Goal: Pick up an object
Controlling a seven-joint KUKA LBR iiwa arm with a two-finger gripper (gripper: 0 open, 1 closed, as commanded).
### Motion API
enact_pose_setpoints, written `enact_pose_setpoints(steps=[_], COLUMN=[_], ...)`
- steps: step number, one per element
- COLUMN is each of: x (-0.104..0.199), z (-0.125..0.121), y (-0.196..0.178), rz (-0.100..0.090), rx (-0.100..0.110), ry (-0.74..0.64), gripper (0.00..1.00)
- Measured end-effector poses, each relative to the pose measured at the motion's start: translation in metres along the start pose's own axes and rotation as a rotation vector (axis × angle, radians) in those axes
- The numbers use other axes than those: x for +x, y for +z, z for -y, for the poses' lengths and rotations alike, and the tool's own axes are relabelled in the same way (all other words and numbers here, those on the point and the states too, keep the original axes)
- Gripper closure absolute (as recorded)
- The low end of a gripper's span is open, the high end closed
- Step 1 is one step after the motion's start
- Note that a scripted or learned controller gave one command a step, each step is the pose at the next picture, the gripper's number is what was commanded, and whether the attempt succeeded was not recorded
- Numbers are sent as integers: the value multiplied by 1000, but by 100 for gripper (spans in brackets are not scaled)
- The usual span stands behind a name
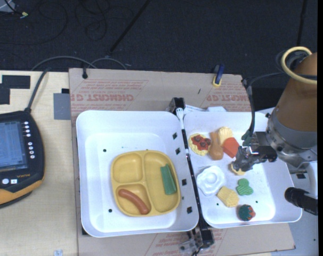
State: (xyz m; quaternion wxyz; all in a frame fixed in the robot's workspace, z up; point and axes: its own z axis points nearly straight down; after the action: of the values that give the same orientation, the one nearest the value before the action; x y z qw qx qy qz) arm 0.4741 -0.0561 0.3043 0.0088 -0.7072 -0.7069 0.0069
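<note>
The right bin [281,209] holds several toy foods: a round pizza piece [200,143], a tan bread-like piece [216,145], a red piece [230,146], a white fried egg [209,180], a yellow waffle-like piece [227,197], a green piece [244,186] and a red-and-green berry [246,212]. My gripper [245,160] reaches in from the right, low over the bin's middle. Its dark tip sits just above a small yellow item [237,169] that it partly hides. Whether it touches that item I cannot tell.
The left bin [92,143] holds a yellow divided plate [124,169] with a toy sausage [133,200] and a green stick [168,179]. A black divider [184,159] runs between the bins. A teach pendant [12,153] lies at the far left.
</note>
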Motion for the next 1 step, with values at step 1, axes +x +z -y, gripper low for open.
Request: enact_pose_setpoints(steps=[1], x=[46], z=[-1], y=[-23], rz=[2], rx=[-21], ry=[-5], gripper=[100])
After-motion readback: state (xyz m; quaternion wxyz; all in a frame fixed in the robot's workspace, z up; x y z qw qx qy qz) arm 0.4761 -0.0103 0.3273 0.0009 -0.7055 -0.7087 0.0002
